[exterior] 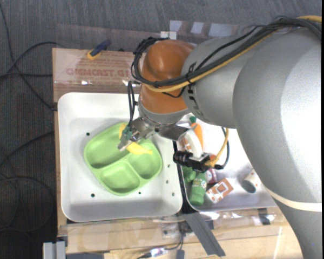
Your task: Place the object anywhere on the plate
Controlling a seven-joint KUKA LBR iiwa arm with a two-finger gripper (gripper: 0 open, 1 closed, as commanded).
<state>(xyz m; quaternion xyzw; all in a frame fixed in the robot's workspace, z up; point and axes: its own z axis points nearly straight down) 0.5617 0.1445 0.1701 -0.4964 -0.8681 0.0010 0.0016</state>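
1. Dark grey carpet all round, with cables trailing at the left of the frame. Wooden bench [92,72] in the middle, bearing a white bin [70,161] at centre-left and a second white bin [248,201] toward the lower right.
2. Green divided plate [119,179] lying askew on the floor of the centre-left bin.
3. Gripper [127,138] low over the plate's upper edge, reaching in beneath the arm's orange band [164,63] — open or closed, cannot tell from this angle.
4. Yellow object [140,150] right at the gripper's tip, over the plate's upper-right compartment. Resting on the plate or hanging just above it, cannot tell either.
5. First risk, as a judgement: pulling away without a clean release and dragging the object off the plate.
6. Second risk: letting go from a height or at a tilt — object likely to bounce or slide past the nearby rim onto the bare bin floor just beside it.
7. Third risk: clipping the plate while rising, given how close the tip sits to its edge. Probably a light plate, easy to shove or tip, spilling its load.
8. Clutter in the lower-right bin, a green container [197,190] among it, well apart from the plate and unlikely to interfere.
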